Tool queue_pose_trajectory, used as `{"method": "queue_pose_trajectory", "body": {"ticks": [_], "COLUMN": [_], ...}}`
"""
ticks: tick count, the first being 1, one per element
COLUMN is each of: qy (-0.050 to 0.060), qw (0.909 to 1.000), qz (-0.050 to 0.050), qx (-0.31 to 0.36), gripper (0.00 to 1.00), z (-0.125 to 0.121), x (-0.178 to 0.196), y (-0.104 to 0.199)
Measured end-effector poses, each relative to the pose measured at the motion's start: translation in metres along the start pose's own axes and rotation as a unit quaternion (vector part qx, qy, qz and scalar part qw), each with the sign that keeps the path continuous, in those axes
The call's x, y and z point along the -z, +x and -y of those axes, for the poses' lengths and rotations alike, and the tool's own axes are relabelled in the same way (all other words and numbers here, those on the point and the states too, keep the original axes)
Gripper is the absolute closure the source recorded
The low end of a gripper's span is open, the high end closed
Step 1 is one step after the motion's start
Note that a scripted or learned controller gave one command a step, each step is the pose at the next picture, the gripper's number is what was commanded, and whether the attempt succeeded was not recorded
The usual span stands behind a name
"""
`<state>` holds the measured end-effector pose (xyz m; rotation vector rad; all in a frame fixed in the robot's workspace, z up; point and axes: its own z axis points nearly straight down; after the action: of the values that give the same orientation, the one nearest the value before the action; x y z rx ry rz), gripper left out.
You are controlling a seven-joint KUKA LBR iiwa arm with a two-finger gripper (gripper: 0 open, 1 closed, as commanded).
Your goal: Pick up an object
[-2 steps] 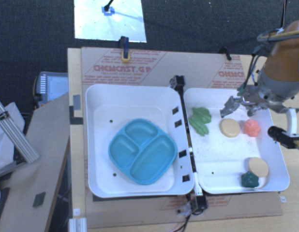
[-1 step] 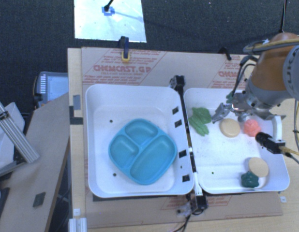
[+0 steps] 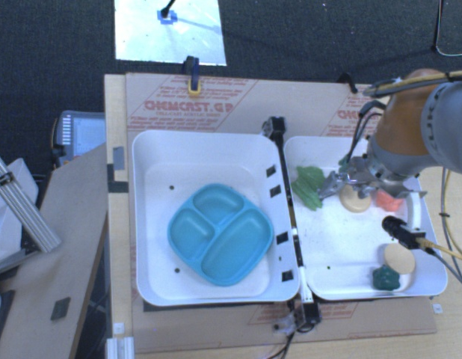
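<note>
Gripper: the gripper [image 3: 349, 184] hangs low in the right bin [image 3: 365, 283], mid-bin toward its far edge; whether the jaws are spread or pressed, I cannot tell.
Nearest: tan disc [image 3: 356, 200], touching or just beside it; green toy [image 3: 309, 185] near the divider.
Handling: both probably light; the disc looks stiff, best taken across its rim.
Writing: "CHEMCAST GP" in red on the board [image 3: 193, 105].

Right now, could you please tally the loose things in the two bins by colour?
Blue: 1, the plate in the left bin
Light green: 1, the leafy piece
Dark green: 1, the lump
Tan or cream: 2, a disc and a round piece
Pink-orange: 1, the piece partly under the arm
Total: 6; the last 5 lie in the right bin.
</note>
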<state>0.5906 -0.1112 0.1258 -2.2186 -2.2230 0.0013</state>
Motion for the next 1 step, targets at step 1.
{"method": "queue_pose_trajectory", "body": {"ticks": [1], "qy": [-0.005], "qw": [1.0], "qz": [0.0], "qx": [-0.001], "gripper": [0.0], "z": [-0.0045], "x": [-0.0346], "y": [-0.0006]}}
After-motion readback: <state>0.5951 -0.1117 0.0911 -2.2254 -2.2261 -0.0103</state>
